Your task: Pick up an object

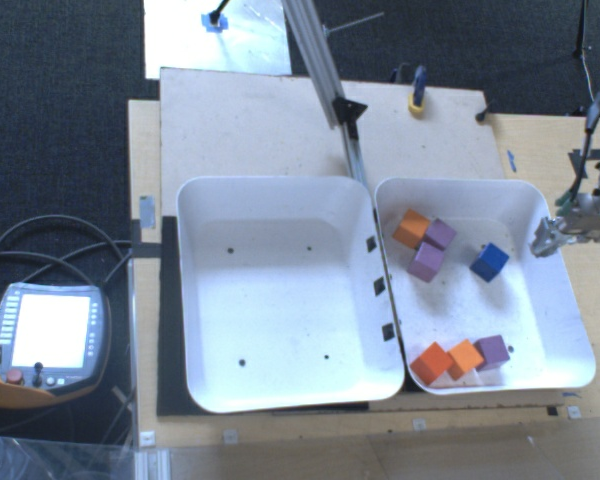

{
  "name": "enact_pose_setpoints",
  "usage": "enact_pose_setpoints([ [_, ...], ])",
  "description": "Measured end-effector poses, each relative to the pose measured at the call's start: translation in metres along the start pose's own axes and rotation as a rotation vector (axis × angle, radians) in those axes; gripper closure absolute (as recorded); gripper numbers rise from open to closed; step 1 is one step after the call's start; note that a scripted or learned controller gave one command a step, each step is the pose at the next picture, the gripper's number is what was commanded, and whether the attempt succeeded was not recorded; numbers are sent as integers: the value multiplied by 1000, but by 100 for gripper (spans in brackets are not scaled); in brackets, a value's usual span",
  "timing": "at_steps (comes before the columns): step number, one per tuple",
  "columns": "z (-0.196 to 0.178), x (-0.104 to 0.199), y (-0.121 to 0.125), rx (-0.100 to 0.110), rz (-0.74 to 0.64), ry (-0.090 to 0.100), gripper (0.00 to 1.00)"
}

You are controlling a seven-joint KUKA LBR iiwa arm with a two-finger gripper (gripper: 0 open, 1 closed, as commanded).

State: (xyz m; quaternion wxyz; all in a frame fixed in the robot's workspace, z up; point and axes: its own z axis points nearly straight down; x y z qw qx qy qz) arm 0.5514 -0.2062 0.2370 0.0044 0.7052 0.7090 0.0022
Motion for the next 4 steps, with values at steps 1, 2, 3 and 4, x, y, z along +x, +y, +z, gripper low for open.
enact_pose_setpoints([
  [1,-44,-1,4,2,0,1,100],
  [2,-31,58,13,7,-5,5,100],
  [3,-35,113,17,7,-5,5,100],
  [4,-39,168,25,7,-6,5,100],
])
